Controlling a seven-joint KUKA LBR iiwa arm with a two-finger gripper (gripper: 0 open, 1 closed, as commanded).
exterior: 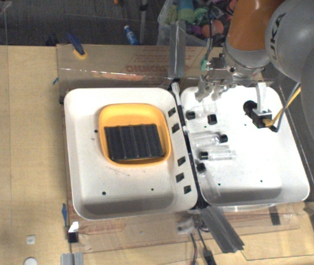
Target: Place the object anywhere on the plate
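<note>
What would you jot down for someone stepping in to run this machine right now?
Pincer: low over the far-left corner of the right bin; whether it grips anything cannot be told.
Objects: several small clear vials with black caps lie along that bin's left side.
Plate: yellow, in the left bin, carrying a dark ribbed insert.
Done: nothing delivered to the plate.
Left: pick up one vial, carry it over, set it on the plate.

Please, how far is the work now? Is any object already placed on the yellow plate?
Done: nothing yet. The yellow plate in the left bin carries just its dark ribbed insert.
In hand: the gripper hangs over the right bin's far left corner.
Left: the small clear vials lie there unmoved; one must be carried to the plate.
</note>
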